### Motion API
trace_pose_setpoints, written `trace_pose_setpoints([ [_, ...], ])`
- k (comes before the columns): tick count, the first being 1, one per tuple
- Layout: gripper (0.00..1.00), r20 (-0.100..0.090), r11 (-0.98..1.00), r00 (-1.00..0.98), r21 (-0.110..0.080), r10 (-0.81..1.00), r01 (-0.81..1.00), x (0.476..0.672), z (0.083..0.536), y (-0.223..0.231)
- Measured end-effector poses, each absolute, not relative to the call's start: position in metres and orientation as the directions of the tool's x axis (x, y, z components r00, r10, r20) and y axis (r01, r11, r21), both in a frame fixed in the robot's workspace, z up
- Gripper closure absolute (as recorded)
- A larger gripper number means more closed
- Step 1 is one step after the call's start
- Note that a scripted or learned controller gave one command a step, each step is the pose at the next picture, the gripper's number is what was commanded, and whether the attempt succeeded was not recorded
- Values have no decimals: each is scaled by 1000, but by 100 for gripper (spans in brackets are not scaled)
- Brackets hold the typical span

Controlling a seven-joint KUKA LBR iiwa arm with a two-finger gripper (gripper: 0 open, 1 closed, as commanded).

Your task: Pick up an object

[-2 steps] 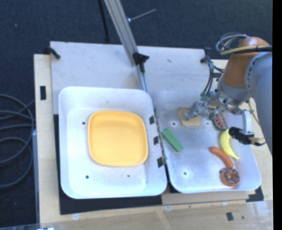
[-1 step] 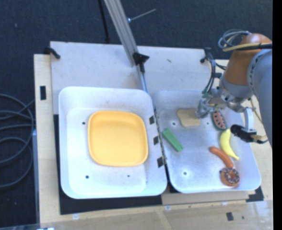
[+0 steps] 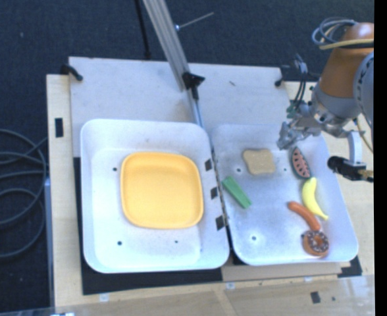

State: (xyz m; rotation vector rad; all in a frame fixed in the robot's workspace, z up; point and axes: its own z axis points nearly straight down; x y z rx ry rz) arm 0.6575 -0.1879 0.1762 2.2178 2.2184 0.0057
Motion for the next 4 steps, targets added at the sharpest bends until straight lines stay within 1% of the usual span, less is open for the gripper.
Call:
trace_pose_setpoints([
  [1,100,-1,0,0,7,1000,1000,653,239,-187],
  [2,100,-1,0,0,6,1000,1000,654,292,-188],
  [3,100,0,2,-2,1,1000,1000,644,288,-139],
  [4,100,0,1,-1,1,1000,1000,620,281,-103],
])
